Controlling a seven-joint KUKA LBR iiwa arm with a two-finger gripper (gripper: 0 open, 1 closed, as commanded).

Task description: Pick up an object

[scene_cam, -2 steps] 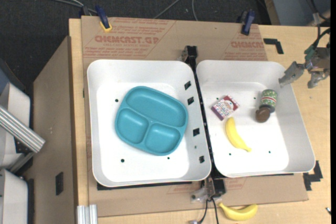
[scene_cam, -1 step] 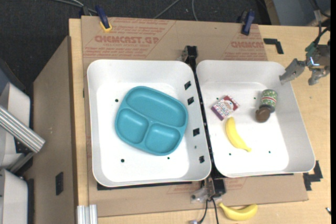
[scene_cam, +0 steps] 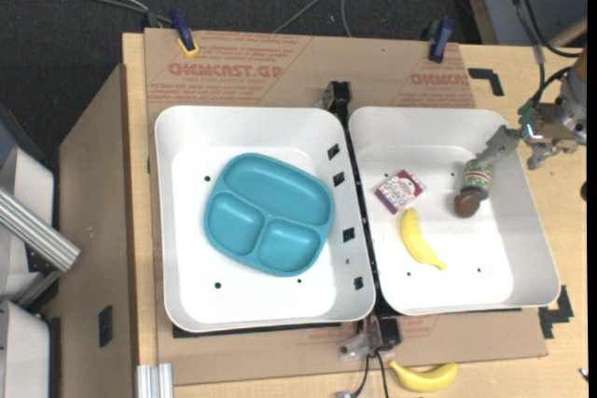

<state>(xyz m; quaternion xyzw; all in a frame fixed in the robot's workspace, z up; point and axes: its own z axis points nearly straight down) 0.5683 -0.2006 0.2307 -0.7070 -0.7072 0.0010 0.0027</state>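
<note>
The gripper (scene_cam: 536, 133) sits at the far right of the scene, above the right rim of the right bin (scene_cam: 522, 289); it shows as a cluster of grey metal parts with cables running up behind it, and whether it is open or closed cannot be told from this view; nothing is seen held in it. Just left of it and slightly nearer, inside the right bin, a small bottle (scene_cam: 474, 186) with a green and white label lies tilted, its dark brown end pointing near and its grey neck slanting up toward the gripper; whether the two touch cannot be told. Further left in the same bin lies a small square packet (scene_cam: 399, 191) with a pink and white face, tilted, close to the divider between the bins; just near of the packet, a yellow banana (scene_cam: 420, 240) lies on the bin floor, curving toward the near right. Across the divider, the left bin (scene_cam: 182, 140) carries a teal divided plate (scene_cam: 268, 213) with three compartments, set roughly at its middle. Both bins rest on a cardboard sheet (scene_cam: 233, 61) printed in red lettering, held at its far edge by two clamps (scene_cam: 184, 33); a second banana (scene_cam: 426, 376) lies off the bins at the near edge of the bench.
</note>
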